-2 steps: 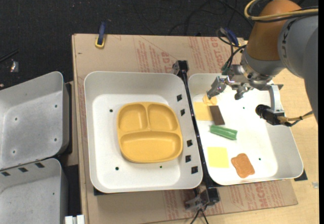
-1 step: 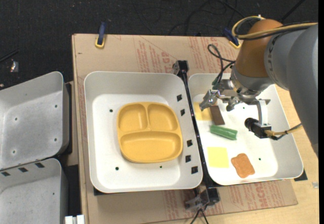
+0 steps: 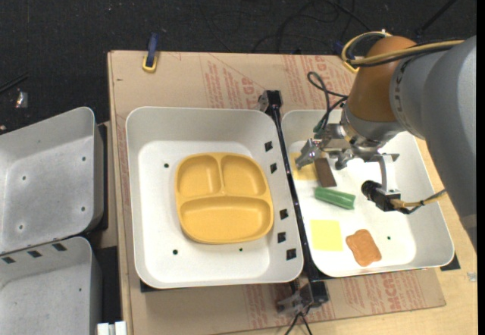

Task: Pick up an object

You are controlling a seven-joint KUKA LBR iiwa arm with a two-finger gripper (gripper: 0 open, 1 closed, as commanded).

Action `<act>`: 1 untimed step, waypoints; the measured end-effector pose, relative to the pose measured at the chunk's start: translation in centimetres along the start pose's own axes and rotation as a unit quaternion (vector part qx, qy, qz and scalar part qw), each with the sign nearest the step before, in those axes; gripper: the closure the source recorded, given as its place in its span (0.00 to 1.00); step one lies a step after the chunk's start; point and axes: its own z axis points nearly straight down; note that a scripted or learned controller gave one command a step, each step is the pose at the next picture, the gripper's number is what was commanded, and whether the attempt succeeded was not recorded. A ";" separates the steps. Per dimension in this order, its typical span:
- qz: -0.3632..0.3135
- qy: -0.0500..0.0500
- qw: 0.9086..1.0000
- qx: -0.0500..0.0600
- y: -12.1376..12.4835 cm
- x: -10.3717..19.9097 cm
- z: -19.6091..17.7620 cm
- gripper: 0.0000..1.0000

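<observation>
Over the upper left part of the right bin (image 3: 409, 212), my gripper (image 3: 324, 153) hangs low, close to the black divider (image 3: 286, 174) that separates the two bins. I cannot tell from this angle how far it is open, nor whether it has hold of anything. A dark brown block (image 3: 324, 173) pokes out directly under it, touching or very nearly touching the gripper, and tilted slightly. Just below that lies a green cylinder (image 3: 334, 197), angled across the bin floor. Nearer the front rim sit a flat yellow square (image 3: 326, 235) and, beside it, an orange oval piece (image 3: 364, 248); the two are close but apart. Room on the divider side is tight, while the right half of this bin's floor is bare white. The grey arm (image 3: 424, 91) with its orange band comes in above the bin's far right corner. A yellow divided tray (image 3: 224, 198) takes up the middle of the left bin (image 3: 151, 174), leaving open floor all around it up to the walls.
</observation>
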 end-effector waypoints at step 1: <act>0.000 0.000 1.000 -0.001 0.1 0.0 -1.1 1.00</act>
